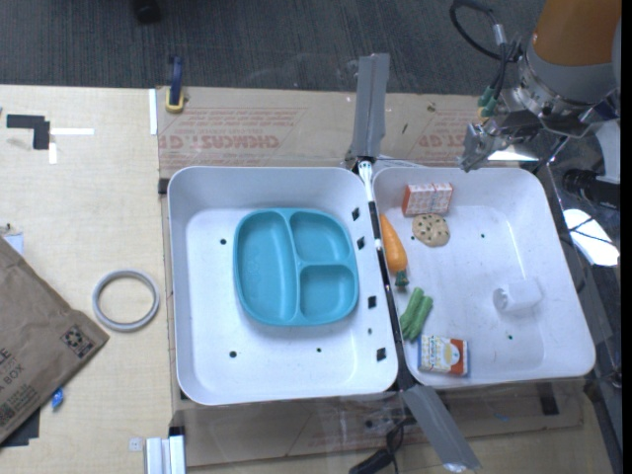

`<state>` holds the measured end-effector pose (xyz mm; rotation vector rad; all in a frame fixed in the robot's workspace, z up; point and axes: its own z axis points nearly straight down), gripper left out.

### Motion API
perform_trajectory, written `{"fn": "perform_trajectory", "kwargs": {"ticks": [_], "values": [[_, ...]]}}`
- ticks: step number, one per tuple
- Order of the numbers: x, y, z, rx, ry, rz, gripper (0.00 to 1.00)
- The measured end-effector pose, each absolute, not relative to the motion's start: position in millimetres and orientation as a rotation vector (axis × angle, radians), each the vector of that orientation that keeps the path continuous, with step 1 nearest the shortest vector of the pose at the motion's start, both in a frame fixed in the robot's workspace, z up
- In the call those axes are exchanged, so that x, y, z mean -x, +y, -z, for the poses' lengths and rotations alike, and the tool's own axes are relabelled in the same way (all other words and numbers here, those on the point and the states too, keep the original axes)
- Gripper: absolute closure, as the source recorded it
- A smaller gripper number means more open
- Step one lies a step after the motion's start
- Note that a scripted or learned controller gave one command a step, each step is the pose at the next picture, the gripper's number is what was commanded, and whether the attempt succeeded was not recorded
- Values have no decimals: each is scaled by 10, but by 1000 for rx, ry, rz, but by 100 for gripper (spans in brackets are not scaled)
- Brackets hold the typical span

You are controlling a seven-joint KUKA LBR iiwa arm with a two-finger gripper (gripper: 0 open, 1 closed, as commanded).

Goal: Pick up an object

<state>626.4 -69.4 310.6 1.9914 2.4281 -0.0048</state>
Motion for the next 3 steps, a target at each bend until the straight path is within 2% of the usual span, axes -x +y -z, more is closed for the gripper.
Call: {"fn": "perform_trajectory", "kwargs": {"ticks": [1, 2, 3], "values": [[-5943, -322, -2195, -2128, 2315, 8, 100], [-5726, -964, -2586, -1786, 2584, 4, 100], [-5743, -420, -1892, -1440, 2795, 3, 100]]}}
